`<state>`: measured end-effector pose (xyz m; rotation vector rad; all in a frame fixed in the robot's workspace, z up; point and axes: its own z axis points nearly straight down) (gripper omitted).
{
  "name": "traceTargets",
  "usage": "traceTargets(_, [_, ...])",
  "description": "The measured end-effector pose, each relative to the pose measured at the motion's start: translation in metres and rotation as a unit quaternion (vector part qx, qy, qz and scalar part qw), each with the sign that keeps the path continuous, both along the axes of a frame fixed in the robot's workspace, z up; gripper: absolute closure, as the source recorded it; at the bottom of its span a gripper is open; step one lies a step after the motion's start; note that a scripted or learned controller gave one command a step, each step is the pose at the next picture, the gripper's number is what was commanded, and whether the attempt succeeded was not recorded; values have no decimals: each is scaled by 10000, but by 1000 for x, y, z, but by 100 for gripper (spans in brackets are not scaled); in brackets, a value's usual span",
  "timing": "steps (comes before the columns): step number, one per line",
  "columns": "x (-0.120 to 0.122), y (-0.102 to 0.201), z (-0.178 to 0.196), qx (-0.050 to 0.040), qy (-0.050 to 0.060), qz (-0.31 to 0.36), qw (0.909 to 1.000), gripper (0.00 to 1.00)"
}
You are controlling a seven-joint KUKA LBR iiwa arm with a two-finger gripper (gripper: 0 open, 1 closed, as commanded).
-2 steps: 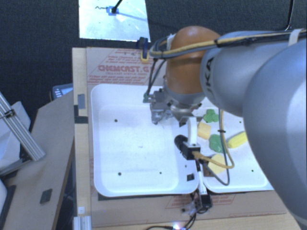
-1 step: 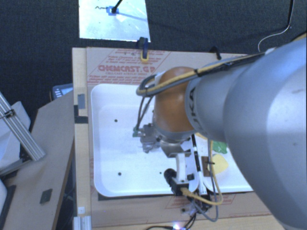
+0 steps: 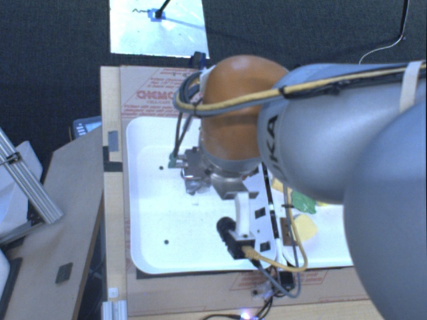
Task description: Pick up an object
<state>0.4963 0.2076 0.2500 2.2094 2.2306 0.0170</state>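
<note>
While the arm [image 3: 333, 145] hides part of it, you find the yellow object [image 3: 305, 230] at 4 o'clock from the gripper [image 3: 191, 181], in the white bin [image 3: 143, 199] | green object [image 3: 303, 204] just at its 12 | gripper grasp: you cannot tell | arm lettering "KA" | cardboard [image 3: 150, 92] red print illegible

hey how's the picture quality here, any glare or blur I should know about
Camera view: the white bin is brightly lit, nearly washed out; a reflective sheet at the top glares; the grey arm, close to the lens, looks soft and hides much of the bin.
</note>
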Motion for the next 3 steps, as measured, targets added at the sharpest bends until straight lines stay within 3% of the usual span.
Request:
traceTargets(1, [-11, 29, -32, -28, 59, -15, 10000, 100])
traceTargets(2, [-8, 27, 89, 3, -15, -23, 10000, 100])
traceTargets(3, [-9, 10, 246, 17, -52, -26, 10000, 100])
